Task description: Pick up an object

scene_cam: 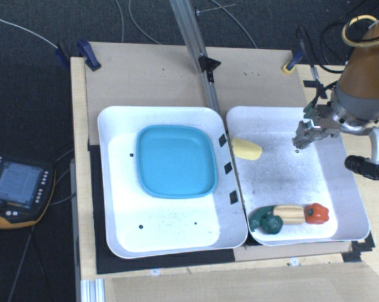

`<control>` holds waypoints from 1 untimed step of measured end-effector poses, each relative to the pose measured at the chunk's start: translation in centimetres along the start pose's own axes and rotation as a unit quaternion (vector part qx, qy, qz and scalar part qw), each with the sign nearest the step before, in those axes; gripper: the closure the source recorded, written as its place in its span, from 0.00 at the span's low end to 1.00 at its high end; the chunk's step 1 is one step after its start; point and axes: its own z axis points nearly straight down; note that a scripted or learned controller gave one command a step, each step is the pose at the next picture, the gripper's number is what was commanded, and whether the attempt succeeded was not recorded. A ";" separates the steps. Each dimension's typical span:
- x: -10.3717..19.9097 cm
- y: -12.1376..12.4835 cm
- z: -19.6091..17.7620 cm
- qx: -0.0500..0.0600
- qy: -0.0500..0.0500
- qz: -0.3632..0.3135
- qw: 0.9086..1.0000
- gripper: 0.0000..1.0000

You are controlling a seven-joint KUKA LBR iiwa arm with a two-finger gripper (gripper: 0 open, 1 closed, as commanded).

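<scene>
Overhead, the arm (364, 68) entered from the right, its orange band sitting above the grey wrist. The gripper (301, 138) hung over the upper part of the right bin (340, 187), close to that bin's far right region and tilted toward the left. Its fingers pointed down at the speckled floor of the bin. Whether they were open or closed could not be told at this resolution; nothing was visible between them.

Four objects lay in the right bin:
- A yellow piece (247, 148) lay near the bin's left wall, in the upper half, well apart from the gripper.
- A green piece (265, 221) lay at the near left corner.
- A tan roll (289, 214) lay just beside the green piece, touching it on its right.
- A red piece (316, 213) lay at the roll's right end, touching or nearly touching it.

The three near objects formed a row along the bin's front wall. None was in contact with the gripper.

The left bin (117, 168) held a blue tray (177, 161), set flat in the upper middle of the bin. Both bins sat side by side on the bench (145, 80), their inner rims touching. A metal rail (189, 24) ran from the top edge down to the junction of the bins. A pendant (16, 190) lay on the dark floor at far left.
</scene>
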 end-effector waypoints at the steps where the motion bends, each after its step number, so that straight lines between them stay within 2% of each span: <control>1: -0.6 0.1 -4.4 0.000 0.000 0.000 1.000 1.00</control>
